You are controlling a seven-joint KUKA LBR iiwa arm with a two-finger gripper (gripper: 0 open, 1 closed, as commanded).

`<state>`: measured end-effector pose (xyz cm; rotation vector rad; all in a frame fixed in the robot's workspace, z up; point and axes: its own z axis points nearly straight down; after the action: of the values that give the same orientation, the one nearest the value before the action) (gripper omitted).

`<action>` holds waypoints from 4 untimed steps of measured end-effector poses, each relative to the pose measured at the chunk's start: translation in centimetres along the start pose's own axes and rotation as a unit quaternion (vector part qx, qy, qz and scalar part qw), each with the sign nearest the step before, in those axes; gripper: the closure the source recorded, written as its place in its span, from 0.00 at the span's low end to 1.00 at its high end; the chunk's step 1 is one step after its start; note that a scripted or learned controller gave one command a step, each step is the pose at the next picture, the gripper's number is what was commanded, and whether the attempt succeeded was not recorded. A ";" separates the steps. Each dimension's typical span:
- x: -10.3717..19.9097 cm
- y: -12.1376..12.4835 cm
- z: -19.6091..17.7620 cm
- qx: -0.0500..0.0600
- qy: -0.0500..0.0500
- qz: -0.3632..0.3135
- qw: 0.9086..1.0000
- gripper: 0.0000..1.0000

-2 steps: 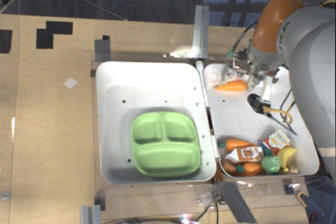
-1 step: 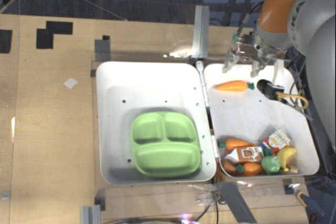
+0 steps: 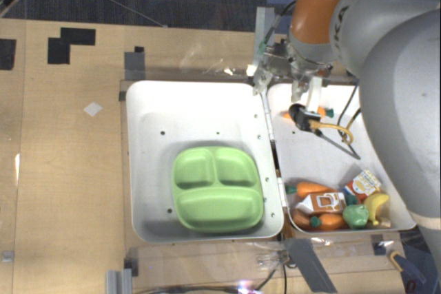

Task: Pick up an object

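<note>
Two shallow white bins sit side by side on the table [image 3: 62, 169]. The left bin [image 3: 148, 113] holds one green divided plate [image 3: 217, 188], lying flat towards the bin's near half, with its three compartments facing up. The right bin [image 3: 331, 155] holds the loose items, all crowded into its near corner and touching one another. These are a carrot [image 3: 313, 189] at the far side of the cluster, a brown carton [image 3: 322, 202] with a white label just beside it, and a second carrot [image 3: 329, 221] against the near wall. A green pepper [image 3: 355, 215], a yellow banana [image 3: 377, 206] and a small white carton [image 3: 363, 183] lie towards the right. The arm [image 3: 386, 45] reaches in from the right, with its orange band [image 3: 324, 0] above the wrist. The claw [image 3: 305, 94] hangs over the far end of the right bin, close to the wall shared by the two bins. It is well apart from the cluster of items. A small orange and green item [image 3: 324, 111] lies just beside the claw on the bin floor; it is too hidden to identify. Whether the claw is spread or pressed together cannot be told from this view, and nothing is seen held in it.
</note>
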<state>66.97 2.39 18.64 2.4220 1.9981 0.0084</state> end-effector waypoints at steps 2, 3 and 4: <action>-10.6 0.2 -11.1 -0.001 -0.001 -0.017 1.000 1.00; -6.2 -8.0 -5.6 0.001 -0.001 -0.029 1.000 1.00; -6.2 -7.9 -6.7 -0.001 0.000 -0.029 1.000 1.00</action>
<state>58.04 -2.19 25.30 2.3611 2.0673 0.0116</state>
